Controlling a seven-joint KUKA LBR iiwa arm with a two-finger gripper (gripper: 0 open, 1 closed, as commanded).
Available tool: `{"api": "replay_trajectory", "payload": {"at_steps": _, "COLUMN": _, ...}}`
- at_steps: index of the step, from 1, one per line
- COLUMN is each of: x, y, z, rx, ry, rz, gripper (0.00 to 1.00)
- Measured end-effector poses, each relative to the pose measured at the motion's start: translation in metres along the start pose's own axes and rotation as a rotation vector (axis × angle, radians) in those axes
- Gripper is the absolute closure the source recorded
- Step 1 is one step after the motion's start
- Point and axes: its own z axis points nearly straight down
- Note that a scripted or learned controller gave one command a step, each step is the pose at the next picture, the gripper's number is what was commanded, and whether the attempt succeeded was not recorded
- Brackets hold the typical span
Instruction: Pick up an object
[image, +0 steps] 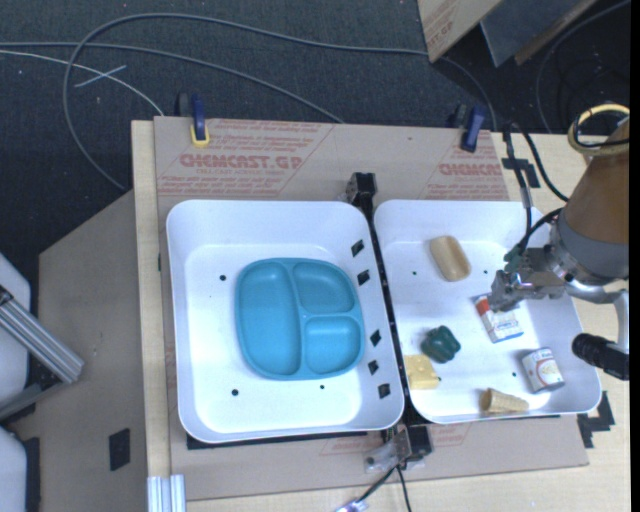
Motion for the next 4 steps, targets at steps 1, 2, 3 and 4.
{"api": "replay_trajectory", "payload": {"at_steps": 1, "x": 0.049, "y": 0.019, "z": 0.0, "rx": 0.0, "ry": -0.001, "rz": 0.0, "gripper": 1.0}}
{"api": "replay_trajectory", "payload": {"at_steps": 2, "x": 0.113, "y": 0.03, "z": -0.005, "rx": 0.0, "ry": 0.0, "rz": -0.001, "gripper": 1.0}}
{"api": "replay_trajectory", "payload": {"at_steps": 3, "x": 0.169, "y": 0.041, "z": -0.02, "rx": -0.001, "ry": 0.001, "rz": -0.001, "gripper": 1.0}}
{"api": "replay_trajectory", "payload": {"at_steps": 4, "x": 0.22, "y": 0.057, "z": -0.015, "rx": 0.0, "ry": -0.001, "rz": 0.001, "gripper": 1.0}}
